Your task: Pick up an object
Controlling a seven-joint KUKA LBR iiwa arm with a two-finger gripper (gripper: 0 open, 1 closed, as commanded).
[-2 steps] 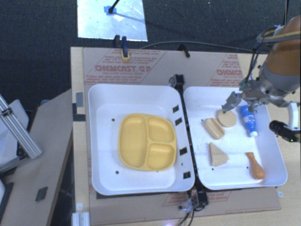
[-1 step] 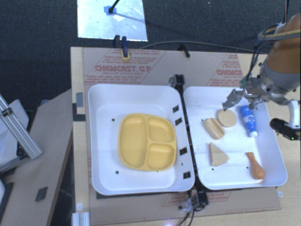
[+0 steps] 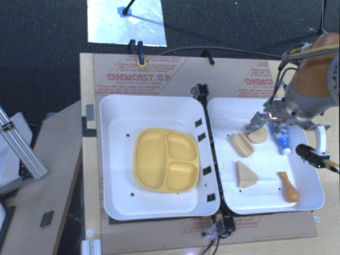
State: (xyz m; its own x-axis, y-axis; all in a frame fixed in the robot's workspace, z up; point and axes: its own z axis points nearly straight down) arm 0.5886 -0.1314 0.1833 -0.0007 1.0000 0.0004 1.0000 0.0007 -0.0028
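**Arm low over the right bin, nothing lifted yet**

Camera view: two white bins sit side by side on the bench. The left bin (image 3: 114, 142) holds a yellow divided plate (image 3: 166, 160), lying flat near its middle. The right bin (image 3: 313, 193) holds the loose pieces: a tan bread roll (image 3: 241, 144), a pale round slice (image 3: 259, 136) just beside it, a wedge-shaped piece (image 3: 246, 175) nearer the camera, an orange drumstick-like piece (image 3: 287, 187) toward the front right, and a small blue bottle (image 3: 281, 139) by the arm.

The arm reaches in from the right, its orange band high over the bin's far corner. The gripper (image 3: 264, 120) hangs low at the far side of the right bin, just above or touching the round slice. Whether it is spread or closed cannot be told; the wrist and glare hide the tips. Nothing is visibly between them, so no object counts as held.

Judging from this, the likely target is the round slice or the roll next to it. The risks come from crowding: slice, roll and bottle lie close together, so a closing grasp may catch two pieces or shove one aside. The slice looks thin and flat, which could let the tips skid over it. The bin's far wall is near, leaving little room for correction.
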